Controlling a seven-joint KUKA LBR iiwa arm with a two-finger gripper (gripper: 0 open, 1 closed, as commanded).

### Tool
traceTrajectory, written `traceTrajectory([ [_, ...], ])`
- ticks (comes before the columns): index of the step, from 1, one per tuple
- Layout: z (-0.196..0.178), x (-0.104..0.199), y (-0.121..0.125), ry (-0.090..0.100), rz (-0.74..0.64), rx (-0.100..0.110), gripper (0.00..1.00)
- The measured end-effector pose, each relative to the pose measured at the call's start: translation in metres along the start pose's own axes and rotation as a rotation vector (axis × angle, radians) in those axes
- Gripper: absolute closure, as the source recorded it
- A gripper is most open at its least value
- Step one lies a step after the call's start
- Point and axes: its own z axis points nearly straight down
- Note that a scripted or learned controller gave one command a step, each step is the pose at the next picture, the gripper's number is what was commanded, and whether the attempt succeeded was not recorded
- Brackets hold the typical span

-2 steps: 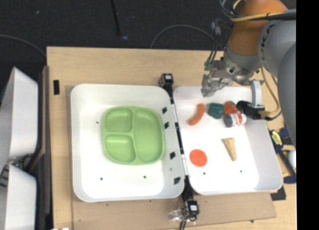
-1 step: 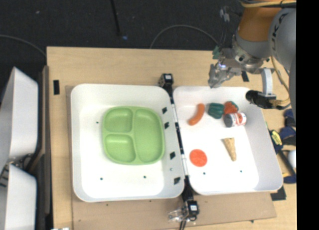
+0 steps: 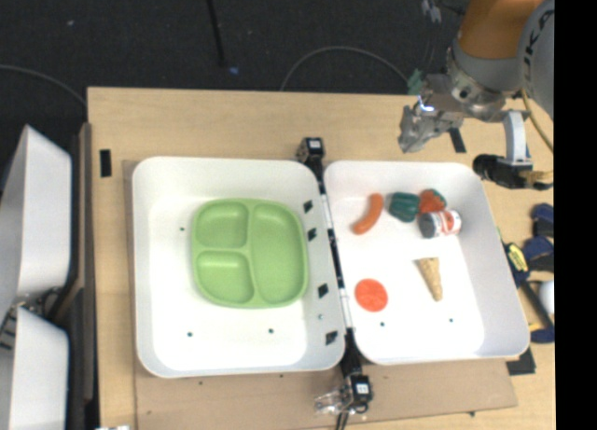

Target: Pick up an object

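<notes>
My claw (image 3: 422, 130) hangs above the far edge of the right bin (image 3: 485, 325), clear of everything in it; whether it stands apart or together I cannot tell. Right bin holds: orange sausage (image 3: 367, 215), dark green piece (image 3: 404, 204), red-and-white can (image 3: 440, 223), tan cone (image 3: 430, 277), orange-red disc (image 3: 371, 295). Left bin (image 3: 159, 325) holds: green divided plate (image 3: 250, 252).

smooth white plastic-looking bins (image 3: 159, 232), matte light wood-look bench (image 3: 215, 120), pale green plate (image 3: 249, 253) kinda satin plastic, gripper (image 3: 422, 130) dull grey metal, orange band (image 3: 494, 22) a bit glossy, little orange disc (image 3: 371, 295) looks matte
</notes>
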Motion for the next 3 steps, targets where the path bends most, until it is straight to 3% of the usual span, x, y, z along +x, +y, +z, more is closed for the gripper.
traceTrajectory([
  [3, 0.042, 0.153, -0.041, 0.001, -0.005, 0.006, 1.00],
])
